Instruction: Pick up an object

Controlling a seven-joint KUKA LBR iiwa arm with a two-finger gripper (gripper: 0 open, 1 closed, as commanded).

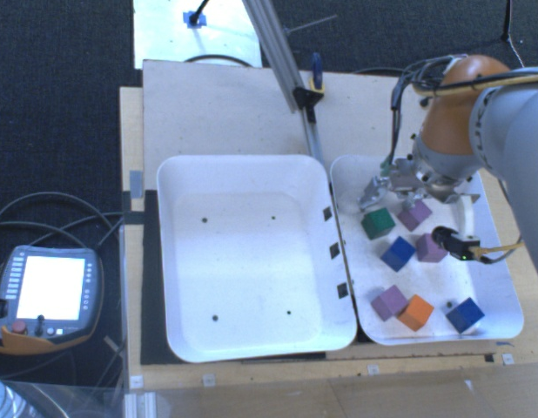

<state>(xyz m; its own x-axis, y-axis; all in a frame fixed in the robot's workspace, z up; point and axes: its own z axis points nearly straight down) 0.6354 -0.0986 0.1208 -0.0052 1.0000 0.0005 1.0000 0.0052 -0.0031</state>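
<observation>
At twelve o'clock of the green block (378, 224), your gripper (384, 190) hangs, spread unreadable; light, rigid, grip flat sides.

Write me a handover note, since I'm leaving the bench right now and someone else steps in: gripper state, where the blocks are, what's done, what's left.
Gripper: low over the far part of the right bin, just above the green block; nothing visibly held.
Blocks, all in the right bin: green, three purple, two blue, one orange.
Left bin: no blocks.
Done: arm positioned over the blocks.
Left: grasp and lift one, likely the green block.
</observation>
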